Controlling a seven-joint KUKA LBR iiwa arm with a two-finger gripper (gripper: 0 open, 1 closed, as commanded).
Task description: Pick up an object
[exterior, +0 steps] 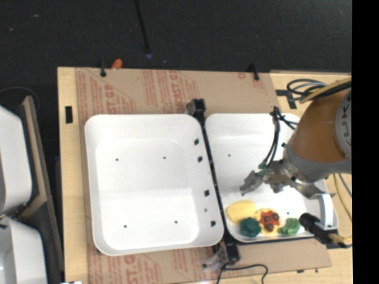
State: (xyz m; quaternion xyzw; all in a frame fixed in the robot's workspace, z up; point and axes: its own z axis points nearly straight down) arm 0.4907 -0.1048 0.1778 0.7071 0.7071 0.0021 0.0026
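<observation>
Several small objects lie along the near edge of the right bin (237, 129): a pale yellow lump (240, 210), a dark green piece (250, 227), a red and yellow toy (270, 219) and a bright green piece (290, 226). My gripper (263, 181) hangs low over the right bin, just behind these objects and slightly above the yellow lump. Nothing can be seen held in it. The orange and grey wrist hides the right part of that bin.
The left bin (148, 182) stands beside the right one, with a black divider strip (207, 170) between them. Both rest on a brown cardboard sheet (148, 93) on the bench. Cables (305, 89) lie at the back right.
</observation>
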